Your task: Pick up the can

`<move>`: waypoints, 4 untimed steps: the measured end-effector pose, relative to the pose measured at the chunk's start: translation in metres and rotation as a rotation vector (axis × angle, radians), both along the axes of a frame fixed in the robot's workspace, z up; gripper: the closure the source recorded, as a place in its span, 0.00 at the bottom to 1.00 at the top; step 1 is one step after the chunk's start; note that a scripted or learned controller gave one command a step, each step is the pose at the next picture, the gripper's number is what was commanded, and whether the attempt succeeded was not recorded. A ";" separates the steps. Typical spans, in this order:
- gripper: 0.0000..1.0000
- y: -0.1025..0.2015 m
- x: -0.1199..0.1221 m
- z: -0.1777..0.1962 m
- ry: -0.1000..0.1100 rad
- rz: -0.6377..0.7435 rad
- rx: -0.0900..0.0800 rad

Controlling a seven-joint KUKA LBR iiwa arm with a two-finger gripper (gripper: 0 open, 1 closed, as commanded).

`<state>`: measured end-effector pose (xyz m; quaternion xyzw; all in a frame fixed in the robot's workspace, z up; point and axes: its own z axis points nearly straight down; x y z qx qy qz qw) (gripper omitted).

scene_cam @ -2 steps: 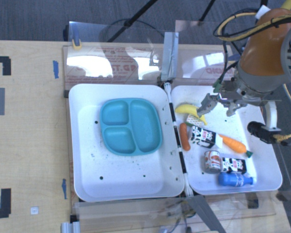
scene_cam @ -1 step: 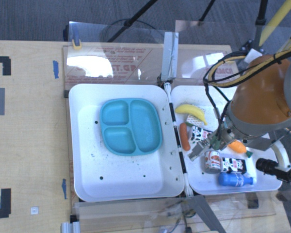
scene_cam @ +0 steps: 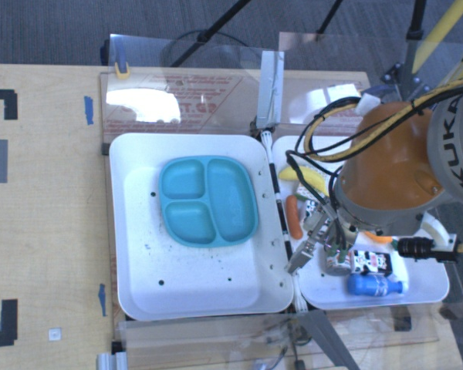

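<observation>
Kuka arm (scene_cam: 390, 160) is hanging low over the right bin (scene_cam: 436, 287), blocking most of it.

Going down in size: left bin (scene_cam: 131, 206) has a teal divided plate (scene_cam: 209, 200) in it; the gripper (scene_cam: 307, 245) sits at the right bin's left edge, fingers look slightly apart with nothing between them. Can't honestly pick out the can; just right of the jaws there's a small black-and-white printed item (scene_cam: 370, 262), a blue bottle (scene_cam: 374, 286) below it, an orange carrot-ish thing (scene_cam: 294, 216) and something yellow (scene_cam: 309, 177) above.
</observation>
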<state>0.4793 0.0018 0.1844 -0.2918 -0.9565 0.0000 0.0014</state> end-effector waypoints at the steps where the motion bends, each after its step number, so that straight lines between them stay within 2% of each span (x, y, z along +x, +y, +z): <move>1: 0.00 -0.029 0.083 0.001 -0.007 0.023 0.000; 2: 0.00 0.043 0.113 0.001 -0.011 0.251 0.000; 3: 1.00 0.043 0.114 0.012 -0.019 0.249 0.001; 4: 1.00 0.061 0.059 0.116 -0.010 0.647 0.000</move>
